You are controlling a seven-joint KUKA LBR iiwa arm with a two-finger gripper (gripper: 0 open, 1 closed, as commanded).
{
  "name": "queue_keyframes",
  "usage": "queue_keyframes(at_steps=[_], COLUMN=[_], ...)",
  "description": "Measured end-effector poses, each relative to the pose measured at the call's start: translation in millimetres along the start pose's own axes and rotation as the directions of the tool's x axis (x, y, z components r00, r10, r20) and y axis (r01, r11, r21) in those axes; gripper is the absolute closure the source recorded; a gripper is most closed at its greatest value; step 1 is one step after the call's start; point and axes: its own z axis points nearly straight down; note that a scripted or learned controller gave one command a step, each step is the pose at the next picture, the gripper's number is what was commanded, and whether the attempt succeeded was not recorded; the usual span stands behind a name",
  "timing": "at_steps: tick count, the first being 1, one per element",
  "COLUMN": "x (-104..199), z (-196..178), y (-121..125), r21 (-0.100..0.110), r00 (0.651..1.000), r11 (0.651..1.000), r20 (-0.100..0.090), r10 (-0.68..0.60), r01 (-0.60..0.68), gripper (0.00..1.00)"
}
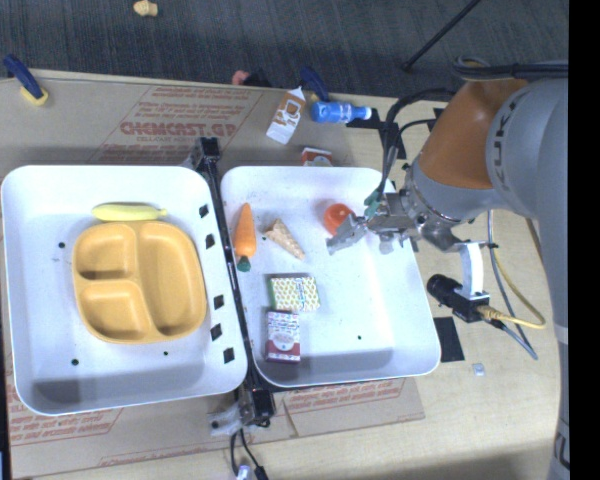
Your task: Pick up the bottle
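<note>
The grey two-finger gripper (348, 234) hangs mid-frame over the right white bin (400, 328); I cannot tell its spread. The small blue plastic bottle (338, 113) lies beyond the bin at upper centre: probably light, stiff, slick, best grasped across its body.

A single fixed camera looks down on a bench (500, 388) from above, at a slant. It sits far enough back to take in both white bins side by side, the left bin (30, 298) and the right bin (400, 318), plus dark floor (280, 18) beyond the bench's far edge at the top. The arm (480, 138) enters from the right.
</note>
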Motion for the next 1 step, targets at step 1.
queue_keyframes(at_steps=[1], x=[0.3], z=[-10.0], y=[0.2], r21=[0.002], r00=[1.0], r11=[1.0], r20=[-0.001], r10=[-0.005], r01=[0.005], gripper=[1.0])
